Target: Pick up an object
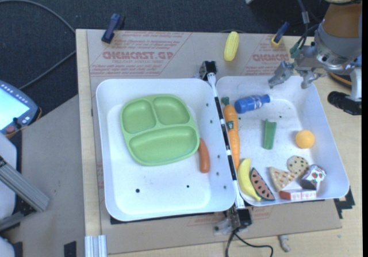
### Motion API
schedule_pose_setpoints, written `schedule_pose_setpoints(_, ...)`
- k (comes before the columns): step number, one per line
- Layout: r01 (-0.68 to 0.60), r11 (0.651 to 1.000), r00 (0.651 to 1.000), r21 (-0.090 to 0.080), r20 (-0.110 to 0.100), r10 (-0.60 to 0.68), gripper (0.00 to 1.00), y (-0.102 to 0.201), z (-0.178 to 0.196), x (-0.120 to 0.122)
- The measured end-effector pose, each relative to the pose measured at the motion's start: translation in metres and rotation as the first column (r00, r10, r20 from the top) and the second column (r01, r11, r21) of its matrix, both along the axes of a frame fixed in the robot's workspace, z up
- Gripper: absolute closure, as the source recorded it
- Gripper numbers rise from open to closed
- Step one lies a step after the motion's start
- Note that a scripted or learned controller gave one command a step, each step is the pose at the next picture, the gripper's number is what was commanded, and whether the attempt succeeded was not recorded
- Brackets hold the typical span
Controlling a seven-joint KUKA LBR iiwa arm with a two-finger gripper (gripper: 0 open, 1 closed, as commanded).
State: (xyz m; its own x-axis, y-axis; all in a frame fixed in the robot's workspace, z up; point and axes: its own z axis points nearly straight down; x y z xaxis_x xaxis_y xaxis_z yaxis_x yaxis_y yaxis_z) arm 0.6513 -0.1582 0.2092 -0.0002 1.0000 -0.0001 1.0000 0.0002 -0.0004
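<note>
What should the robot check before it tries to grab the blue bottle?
1. Pincer free of any toy: ok, nothing sits between its fingers.
2. Pincer open enough: ok, its fingers are spread.
3. Pincer right above the blue bottle: not ok, it hangs over the right bin's far rim, to the bottle's right.
4. Room around the bottle: not ok, the carrot lies close by its cap end.
5. Bottle lying flat and still: ok.
6. Green block out of the way: ok, it lies apart.
</note>
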Motion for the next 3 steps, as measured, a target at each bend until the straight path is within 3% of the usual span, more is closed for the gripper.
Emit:
schedule_pose_setpoints(1, 0.001, 1.0, 1.0, 0.001, -0.003, -0.001, 0.0, 0.005, -0.102, -0.042)
schedule_pose_setpoints(2, 0.0, 1.0, 1.0, 0.001, -0.002, 0.0, 0.0, 0.046, -0.125, -0.084)
schedule_pose_setpoints(3, 0.001, 1.0, 1.0, 0.0, 0.001, -0.001, 1.0, 0.046, -0.115, -0.084)
